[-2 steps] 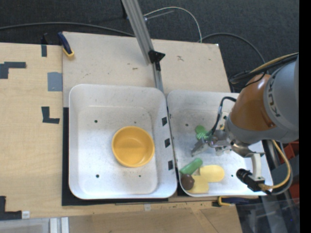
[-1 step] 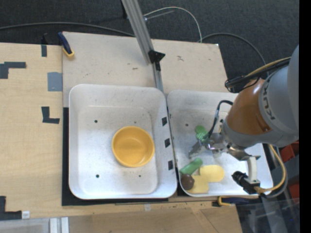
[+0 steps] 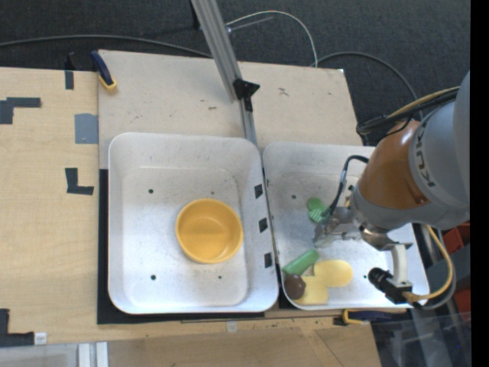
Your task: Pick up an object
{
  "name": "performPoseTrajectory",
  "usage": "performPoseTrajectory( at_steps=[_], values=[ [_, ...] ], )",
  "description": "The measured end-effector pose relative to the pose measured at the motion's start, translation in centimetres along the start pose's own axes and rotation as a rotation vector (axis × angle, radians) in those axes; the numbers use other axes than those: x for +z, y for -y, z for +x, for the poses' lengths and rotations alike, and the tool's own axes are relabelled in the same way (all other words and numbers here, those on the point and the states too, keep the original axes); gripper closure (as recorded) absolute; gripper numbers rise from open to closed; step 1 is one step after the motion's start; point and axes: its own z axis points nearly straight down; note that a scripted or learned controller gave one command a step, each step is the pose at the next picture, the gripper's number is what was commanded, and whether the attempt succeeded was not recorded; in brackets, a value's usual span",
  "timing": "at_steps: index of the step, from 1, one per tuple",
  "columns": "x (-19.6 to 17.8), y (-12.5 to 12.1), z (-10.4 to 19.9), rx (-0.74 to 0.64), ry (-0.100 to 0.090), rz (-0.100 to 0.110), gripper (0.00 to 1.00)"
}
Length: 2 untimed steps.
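Two white bins [image 3: 122, 205], one yellow bowl [image 3: 209, 231]

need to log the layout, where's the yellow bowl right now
The yellow bowl sits in the left bin, a little right of its centre, apart from the items in the right bin.

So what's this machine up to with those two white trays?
The arm is reaching into the right bin, its end effector low among a few small things: a green block, a yellow piece and a brown one. Nothing looks lifted yet. A yellow bowl sits alone in the left bin.
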Motion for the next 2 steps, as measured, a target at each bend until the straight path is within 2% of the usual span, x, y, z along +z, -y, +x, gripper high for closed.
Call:
performPoseTrajectory(
  at_steps=[2],
  values=[
    [-8.4,-0.3,0.6,0.000,0.001,-0.005,1.00]
  ],
)
